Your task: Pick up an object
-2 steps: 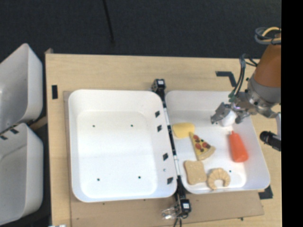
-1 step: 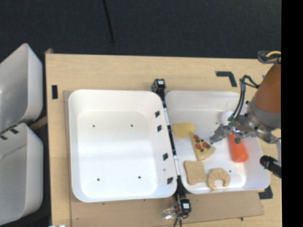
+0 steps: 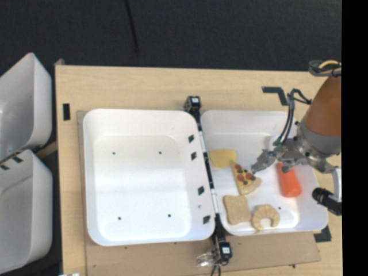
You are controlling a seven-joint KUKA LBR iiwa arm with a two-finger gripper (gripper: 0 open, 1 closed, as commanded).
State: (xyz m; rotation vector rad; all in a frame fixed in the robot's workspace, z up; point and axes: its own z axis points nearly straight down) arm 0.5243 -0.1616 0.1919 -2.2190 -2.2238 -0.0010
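Plainly, you had several candidates crowded into the right bin (image 3: 230, 122), and that crowding was your main hazard. The pizza slice (image 3: 246, 180) lay near the bin's middle, its tip pointing up toward the pale yellow piece (image 3: 222, 157), which sat close to the divider between the bins. Below them, the bread slice (image 3: 236, 209) and the bitten biscuit (image 3: 265, 217) lay just beside one another by the near wall. The orange cylinder (image 3: 290, 181) stood off to the right, partly under the arm.

Your pincer (image 3: 263, 161) hovered just right of the pizza slice's upper end, above the bin floor. I could not tell from this view whether it was released or clenched; nothing was visibly held between its tips.

From there I would have worried about three things. A flat slice gives little edge to pinch, so the tips could have skated over it. A descent slightly off could have nudged the slice rather than caught it. And the arm's bulk sat close over the orange cylinder, which it might have knocked aside. The left bin (image 3: 144, 174) on the tabletop (image 3: 132, 85) posed no risk.
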